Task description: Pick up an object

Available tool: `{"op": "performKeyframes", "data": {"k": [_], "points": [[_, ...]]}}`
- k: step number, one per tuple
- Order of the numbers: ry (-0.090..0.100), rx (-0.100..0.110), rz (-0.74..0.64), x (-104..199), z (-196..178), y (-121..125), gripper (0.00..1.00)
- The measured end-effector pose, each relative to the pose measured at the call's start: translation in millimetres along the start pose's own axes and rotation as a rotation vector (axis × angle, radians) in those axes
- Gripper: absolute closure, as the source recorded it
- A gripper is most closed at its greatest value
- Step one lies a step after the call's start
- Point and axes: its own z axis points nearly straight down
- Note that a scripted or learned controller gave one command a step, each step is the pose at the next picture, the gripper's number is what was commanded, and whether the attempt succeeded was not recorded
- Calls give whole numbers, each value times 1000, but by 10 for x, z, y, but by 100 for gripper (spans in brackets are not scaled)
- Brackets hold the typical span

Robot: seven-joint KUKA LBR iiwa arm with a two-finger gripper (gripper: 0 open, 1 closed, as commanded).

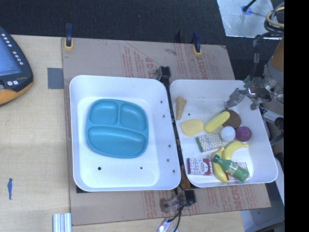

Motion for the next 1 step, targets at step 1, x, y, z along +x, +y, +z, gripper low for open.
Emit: {"op": "performKeyframes", "data": {"k": [1], "points": [[4, 10, -4, 499, 1095, -292, 0]]}}
